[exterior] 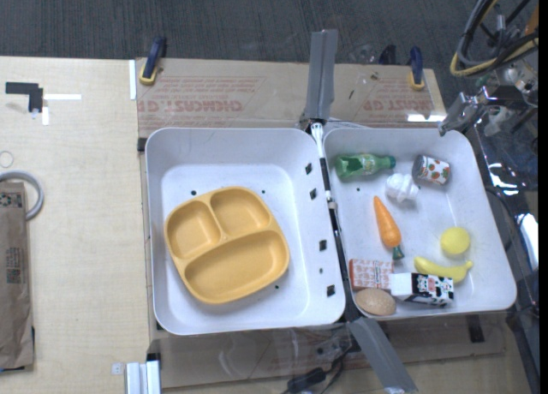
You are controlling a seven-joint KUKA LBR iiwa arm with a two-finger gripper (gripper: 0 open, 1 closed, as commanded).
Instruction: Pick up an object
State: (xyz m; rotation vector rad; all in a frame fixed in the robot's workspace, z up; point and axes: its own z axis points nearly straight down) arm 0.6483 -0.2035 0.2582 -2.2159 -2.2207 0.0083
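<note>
Cow-print carton (432, 289), lettering illegible

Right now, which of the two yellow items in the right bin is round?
The lemon, a round ball near the bin's right wall. The banana just below it is long and curved.

I see the gripper (455, 118) at the far right corner of the right bin (488, 212), hanging over its rim; its fingers are too blurred for me to read. Nearest it, inside the bin, sits a small can (431, 170), with a white object (400, 188) just beyond and a green bottle (364, 164) lying further left. Toward the near edge, well away from the gripper, I count a carrot (388, 224), a lemon (455, 241), a banana (443, 269), two cartons (371, 274) and a brown round thing (375, 301). The left bin (171, 152), furthest off, holds a yellow divided plate (227, 244).
</note>
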